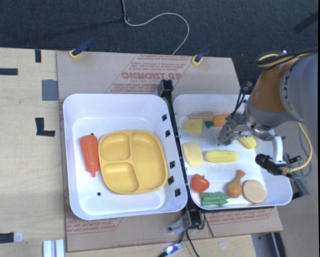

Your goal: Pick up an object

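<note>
Light is even and fairly bright, with soft, faint shadows. The white bins (74, 116) look nearly overexposed, mild glare along their rims. The upper frame stays dark. Detail is slightly soft and grainy throughout.

We have a single fixed camera, set high above the surface (20, 143) and looking down at a slight slant. It takes in both white bins whole: the left bin (74, 116) and the right bin (280, 197). Dark floor runs along the far side, and the arm (288, 92) enters from the right.
</note>
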Available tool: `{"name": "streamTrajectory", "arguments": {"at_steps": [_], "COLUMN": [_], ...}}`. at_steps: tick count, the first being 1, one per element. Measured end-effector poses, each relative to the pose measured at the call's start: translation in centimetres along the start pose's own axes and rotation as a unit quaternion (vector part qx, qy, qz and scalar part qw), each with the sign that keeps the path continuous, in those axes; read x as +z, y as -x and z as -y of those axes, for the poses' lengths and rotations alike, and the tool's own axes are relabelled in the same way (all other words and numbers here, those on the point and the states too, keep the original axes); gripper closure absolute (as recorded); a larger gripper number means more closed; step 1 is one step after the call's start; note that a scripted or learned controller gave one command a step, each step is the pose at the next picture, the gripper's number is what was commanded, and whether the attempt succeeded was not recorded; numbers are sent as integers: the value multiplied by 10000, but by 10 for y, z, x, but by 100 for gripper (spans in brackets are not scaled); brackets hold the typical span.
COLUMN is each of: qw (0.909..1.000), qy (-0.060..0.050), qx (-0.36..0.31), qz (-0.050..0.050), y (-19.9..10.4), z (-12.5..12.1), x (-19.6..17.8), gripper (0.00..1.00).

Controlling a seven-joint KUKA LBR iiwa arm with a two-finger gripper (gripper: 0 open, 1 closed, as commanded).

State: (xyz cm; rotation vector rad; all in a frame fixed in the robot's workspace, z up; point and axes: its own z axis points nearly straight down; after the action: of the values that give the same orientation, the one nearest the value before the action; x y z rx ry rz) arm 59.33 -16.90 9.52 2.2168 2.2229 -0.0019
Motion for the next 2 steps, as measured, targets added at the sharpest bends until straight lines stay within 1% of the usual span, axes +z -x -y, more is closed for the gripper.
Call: {"name": "streamTrajectory", "arguments": {"at_steps": [1, 2], "qw": [10000, 10000], "qy": [18, 10], "qx": [6, 8], "qz": [-6, -8], "y": [-1, -1], "z": [-6, -4], "x": [-63, -105], "gripper": [100, 100]}}
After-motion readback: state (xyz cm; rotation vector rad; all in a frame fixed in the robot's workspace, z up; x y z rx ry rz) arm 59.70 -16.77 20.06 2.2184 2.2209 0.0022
